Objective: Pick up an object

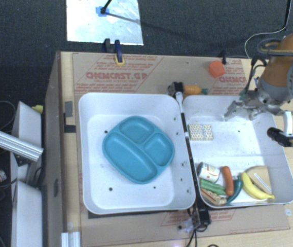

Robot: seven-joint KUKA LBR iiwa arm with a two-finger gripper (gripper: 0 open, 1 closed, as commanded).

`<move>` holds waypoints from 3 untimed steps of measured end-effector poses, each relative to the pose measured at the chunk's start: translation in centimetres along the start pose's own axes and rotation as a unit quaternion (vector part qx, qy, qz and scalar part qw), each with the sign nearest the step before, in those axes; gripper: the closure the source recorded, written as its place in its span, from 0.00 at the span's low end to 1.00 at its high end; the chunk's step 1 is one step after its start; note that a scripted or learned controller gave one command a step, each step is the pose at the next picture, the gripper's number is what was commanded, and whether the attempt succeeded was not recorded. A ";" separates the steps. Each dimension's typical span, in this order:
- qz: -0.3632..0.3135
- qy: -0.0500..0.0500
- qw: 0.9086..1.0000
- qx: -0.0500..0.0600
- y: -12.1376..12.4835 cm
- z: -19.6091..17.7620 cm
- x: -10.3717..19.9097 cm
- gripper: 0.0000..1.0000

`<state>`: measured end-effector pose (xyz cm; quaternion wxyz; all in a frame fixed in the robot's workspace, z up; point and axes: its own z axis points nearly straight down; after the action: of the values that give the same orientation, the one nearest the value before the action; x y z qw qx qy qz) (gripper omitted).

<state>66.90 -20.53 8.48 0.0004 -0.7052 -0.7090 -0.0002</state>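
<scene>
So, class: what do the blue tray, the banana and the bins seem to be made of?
Blue tray: likely moulded plastic; one even colour, smooth, rounded compartments with a soft sheen.
Banana: probably a plastic toy; uniform bright yellow, though real fruit can't be ruled out.
Bins: apparently thin formed plastic; plain white, rounded corners, slight gloss.

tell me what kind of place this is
Probably a robotics lab bench: a robot arm reaches over two white bins, one holding a blue divided plate, the other toy food.
</scene>
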 end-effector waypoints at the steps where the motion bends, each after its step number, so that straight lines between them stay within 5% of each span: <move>1: 0.001 -0.002 1.000 -0.004 0.1 -7.4 -0.1 0.00; 2: 0.000 0.000 1.000 0.000 0.0 0.1 0.0 0.00; 3: 0.001 -0.002 1.000 -0.004 0.1 -9.9 -0.1 0.00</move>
<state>67.00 -20.66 18.36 -0.0034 -0.7058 -0.7084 -0.0016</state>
